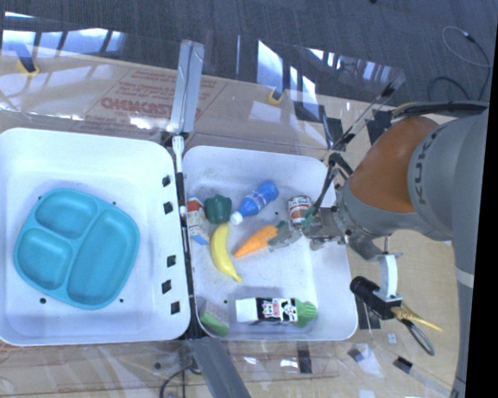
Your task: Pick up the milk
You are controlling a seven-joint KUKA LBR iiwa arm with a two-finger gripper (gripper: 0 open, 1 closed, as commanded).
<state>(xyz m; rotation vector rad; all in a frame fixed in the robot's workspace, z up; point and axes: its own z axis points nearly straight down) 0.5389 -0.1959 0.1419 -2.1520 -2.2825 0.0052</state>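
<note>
Your pincer (291, 234), whose state you cannot tell, hovers beside the carrot (255, 240) in the right bin (329, 322), so bring it toward the near wall, where the milk (268, 311) lies flat, and close across its narrow sides.

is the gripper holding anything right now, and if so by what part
Cannot be told. The gripper sits low in the right bin beside the carrot, far from the milk carton, which lies untouched on its side.
</note>
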